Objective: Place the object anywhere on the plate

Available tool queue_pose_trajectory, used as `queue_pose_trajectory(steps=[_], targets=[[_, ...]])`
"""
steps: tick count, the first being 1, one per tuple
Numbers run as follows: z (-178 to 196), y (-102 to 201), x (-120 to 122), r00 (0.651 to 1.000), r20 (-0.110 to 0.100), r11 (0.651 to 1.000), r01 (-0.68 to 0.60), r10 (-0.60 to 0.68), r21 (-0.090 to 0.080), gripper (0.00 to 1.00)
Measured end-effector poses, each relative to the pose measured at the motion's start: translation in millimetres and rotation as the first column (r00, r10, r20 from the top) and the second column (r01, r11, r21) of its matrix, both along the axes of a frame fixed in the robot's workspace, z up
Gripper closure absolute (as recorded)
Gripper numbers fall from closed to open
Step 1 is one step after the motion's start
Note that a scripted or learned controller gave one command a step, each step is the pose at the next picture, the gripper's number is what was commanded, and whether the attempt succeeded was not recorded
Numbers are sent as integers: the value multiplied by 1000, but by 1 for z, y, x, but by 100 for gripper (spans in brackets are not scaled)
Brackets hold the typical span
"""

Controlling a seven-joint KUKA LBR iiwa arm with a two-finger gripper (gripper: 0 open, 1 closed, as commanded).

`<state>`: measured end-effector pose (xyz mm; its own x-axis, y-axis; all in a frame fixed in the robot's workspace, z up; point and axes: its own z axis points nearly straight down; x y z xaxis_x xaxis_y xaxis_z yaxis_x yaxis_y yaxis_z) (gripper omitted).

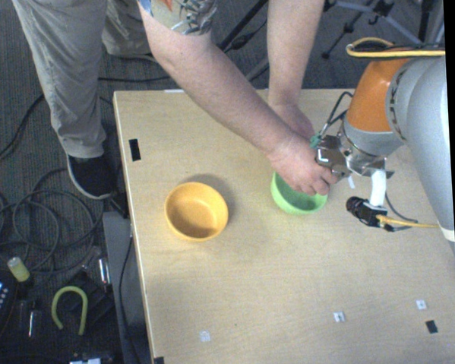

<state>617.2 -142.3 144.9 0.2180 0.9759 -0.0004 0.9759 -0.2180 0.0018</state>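
A green dish (pixel 291 199) sits on the wooden table (pixel 242 306), right of centre. A yellow bowl (pixel 196 209) rests to its left, apart from it. My gripper (pixel 325 159) hangs just above the green dish's right rim, below the orange band of the arm (pixel 375 101). A person's hand (pixel 304 168) reaches in from the top, closes around the tip of the gripper and covers the dish's upper edge. Whatever lies under the hand is hidden.
The person's two forearms (pixel 230 78) cross the table's far half from the top. The person stands at the far left edge. The near half of the tabletop bears small marker tags (pixel 339 316). Cables and tools lie on the floor (pixel 58 293) at left.
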Motion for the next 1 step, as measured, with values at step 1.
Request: queue_pose_trajectory(steps=[1], targets=[[124,-70,47,984,-9,984,176,-176,-2,100]])
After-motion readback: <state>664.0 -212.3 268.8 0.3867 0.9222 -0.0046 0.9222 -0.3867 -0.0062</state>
